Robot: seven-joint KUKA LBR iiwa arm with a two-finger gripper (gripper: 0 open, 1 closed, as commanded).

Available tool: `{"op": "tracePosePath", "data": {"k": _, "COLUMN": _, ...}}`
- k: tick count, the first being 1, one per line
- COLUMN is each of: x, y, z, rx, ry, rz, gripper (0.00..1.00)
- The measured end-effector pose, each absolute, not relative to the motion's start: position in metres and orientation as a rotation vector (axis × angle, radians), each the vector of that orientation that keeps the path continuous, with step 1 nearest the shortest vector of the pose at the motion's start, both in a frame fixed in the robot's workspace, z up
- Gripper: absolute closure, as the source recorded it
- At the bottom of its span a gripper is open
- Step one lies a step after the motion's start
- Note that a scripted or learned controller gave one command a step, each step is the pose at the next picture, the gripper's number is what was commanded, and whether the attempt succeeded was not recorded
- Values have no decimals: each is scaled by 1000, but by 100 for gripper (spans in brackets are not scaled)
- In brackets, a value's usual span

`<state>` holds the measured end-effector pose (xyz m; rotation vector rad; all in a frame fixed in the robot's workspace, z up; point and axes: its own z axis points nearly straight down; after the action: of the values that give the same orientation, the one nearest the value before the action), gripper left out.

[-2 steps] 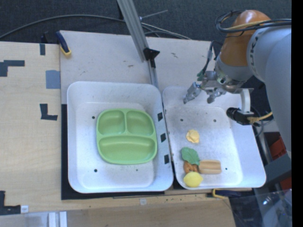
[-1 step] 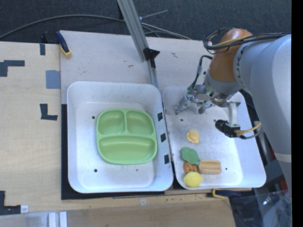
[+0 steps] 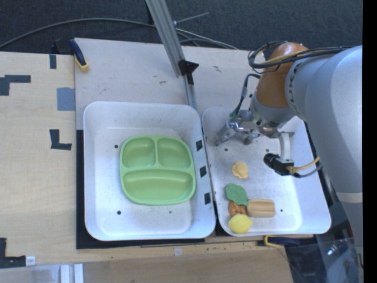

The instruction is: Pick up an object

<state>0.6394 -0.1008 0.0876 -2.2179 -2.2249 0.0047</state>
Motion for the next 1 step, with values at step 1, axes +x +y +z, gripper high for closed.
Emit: {"op": "tracePosePath", "data": {"k": 1, "x": 640, "y": -100, "z": 98, "rx": -2215, "ry": -2226, "rz": 3, "gripper": 100}}
